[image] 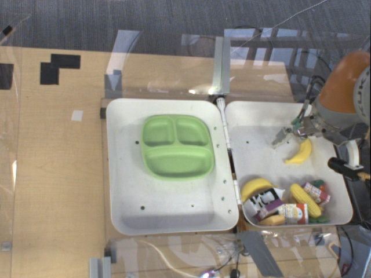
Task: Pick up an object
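Wooden bench (58,155) bearing two shallow white bins set side by side, edges nearly touching. Left bin (124,172); right bin (255,120). Black patches (58,67) mark the bench surface at its far left.

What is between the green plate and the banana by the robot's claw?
In the camera view, the two white bins' touching rims, then bare bin floor, lie between the green divided plastic plate and the lone yellow banana.

banana (299,152) | yellow, curved | lying flat, tilted | right bin, upper middle, apart from corner pile
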Motion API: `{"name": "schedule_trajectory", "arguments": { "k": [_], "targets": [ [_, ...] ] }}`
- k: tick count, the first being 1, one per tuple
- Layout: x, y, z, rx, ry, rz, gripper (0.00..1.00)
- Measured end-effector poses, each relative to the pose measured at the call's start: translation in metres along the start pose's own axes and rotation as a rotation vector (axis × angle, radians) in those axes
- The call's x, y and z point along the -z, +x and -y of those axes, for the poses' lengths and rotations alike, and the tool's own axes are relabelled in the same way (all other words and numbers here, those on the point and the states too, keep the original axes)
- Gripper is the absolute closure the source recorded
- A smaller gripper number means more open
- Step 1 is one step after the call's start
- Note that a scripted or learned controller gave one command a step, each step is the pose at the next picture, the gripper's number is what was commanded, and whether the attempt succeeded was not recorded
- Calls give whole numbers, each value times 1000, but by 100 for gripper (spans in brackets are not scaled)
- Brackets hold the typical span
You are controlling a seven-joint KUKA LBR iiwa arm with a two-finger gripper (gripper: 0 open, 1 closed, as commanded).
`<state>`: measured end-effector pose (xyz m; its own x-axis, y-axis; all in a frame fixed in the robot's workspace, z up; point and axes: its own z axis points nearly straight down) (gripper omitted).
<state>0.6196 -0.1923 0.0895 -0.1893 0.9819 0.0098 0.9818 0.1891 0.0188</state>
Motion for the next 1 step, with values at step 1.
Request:
{"name": "schedule_trajectory", "arguments": {
  "k": [1],
  "targets": [
    [1,6,38,83,-2,3,0]
  ]
}}
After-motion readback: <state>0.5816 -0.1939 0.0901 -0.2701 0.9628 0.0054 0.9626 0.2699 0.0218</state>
